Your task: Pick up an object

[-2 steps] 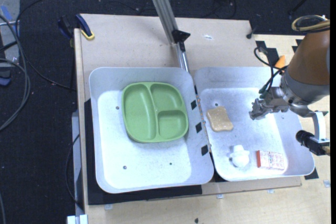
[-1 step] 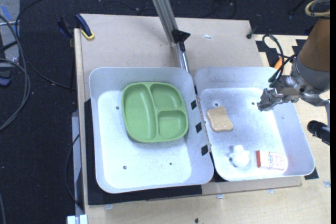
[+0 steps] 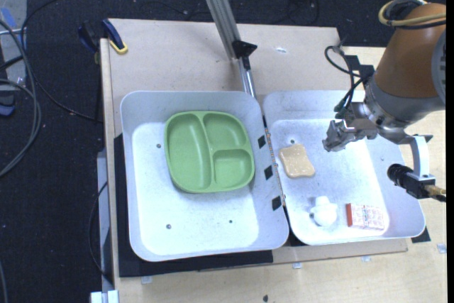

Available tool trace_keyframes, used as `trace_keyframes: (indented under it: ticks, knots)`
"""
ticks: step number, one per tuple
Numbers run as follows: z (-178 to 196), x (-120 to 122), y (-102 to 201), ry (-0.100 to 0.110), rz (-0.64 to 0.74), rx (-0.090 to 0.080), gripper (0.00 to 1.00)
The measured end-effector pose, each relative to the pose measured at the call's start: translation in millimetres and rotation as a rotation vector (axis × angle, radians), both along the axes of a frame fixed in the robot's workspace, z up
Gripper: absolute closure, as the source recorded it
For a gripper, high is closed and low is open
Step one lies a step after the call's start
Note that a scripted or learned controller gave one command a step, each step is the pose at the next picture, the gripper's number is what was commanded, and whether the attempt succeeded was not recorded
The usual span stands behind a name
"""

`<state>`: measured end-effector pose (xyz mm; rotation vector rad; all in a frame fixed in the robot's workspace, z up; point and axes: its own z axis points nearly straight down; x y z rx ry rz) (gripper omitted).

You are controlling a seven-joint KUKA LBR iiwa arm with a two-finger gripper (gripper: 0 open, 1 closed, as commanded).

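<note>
Over the far part of the right bin [image 3: 397,181], the gripper [image 3: 335,138] hangs from the grey arm with its orange band [image 3: 411,53], which reaches in from the right. Whether its jaws are open or closed cannot be told from this angle, and nothing shows between them. Just to the left of the gripper and nearer, a tan sponge-like block [image 3: 296,161] lies on the bin floor close to the left wall. Along the near side of the same bin sit a small white object [image 3: 323,211] and, to its right, a red-and-white packet [image 3: 366,216] lying flat; the two are close but apart. In the left bin [image 3: 142,223] a green divided plate [image 3: 210,151] with three compartments rests toward the far side. A grey metal pole [image 3: 220,0] slants across the bench from the far side toward the gap between the bins.
</note>
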<state>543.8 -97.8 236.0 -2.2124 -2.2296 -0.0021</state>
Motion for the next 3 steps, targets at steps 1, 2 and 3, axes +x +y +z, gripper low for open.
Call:
trace_keyframes:
  ticks: [1,2,3]
  knots:
    - [5,7,59,-0.001,0.0,0.0,1.0]
    - [11,24,116,-0.002,0.0,0.0,1.0]
    - [-1,44,162,-0.001,-0.002,-0.002,1.0]
